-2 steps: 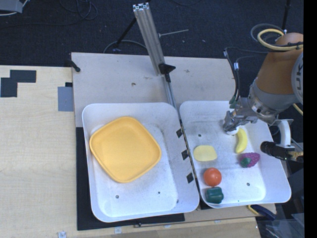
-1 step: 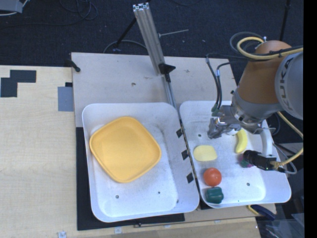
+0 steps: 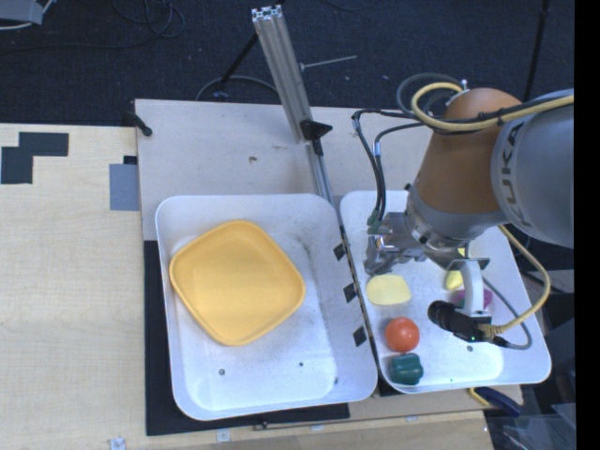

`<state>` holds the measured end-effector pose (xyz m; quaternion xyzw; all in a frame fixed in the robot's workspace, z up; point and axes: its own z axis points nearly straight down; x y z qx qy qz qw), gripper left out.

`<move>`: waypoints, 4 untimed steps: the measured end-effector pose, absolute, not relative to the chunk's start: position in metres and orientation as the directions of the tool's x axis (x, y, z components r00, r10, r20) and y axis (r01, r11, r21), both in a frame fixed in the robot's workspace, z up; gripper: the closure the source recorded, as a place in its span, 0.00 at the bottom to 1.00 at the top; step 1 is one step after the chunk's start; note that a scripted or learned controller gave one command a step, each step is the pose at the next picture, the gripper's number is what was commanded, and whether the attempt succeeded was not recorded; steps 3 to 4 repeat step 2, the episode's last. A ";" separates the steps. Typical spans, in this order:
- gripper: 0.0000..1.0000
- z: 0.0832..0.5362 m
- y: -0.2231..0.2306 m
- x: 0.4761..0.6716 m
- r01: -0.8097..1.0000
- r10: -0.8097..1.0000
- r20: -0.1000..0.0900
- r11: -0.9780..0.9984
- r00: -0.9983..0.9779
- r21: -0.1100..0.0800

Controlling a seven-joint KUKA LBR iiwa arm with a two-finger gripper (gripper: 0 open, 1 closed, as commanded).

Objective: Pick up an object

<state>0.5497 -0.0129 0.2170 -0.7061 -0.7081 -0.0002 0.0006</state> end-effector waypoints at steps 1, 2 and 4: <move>1.00 0.215 0.030 0.535 1.000 1.000 0.001 0.002 -0.002 -0.001; 1.00 0.231 0.087 0.526 1.000 1.000 0.001 0.003 -0.003 0.000; 1.00 0.231 0.087 0.526 1.000 1.000 0.001 0.003 -0.003 0.000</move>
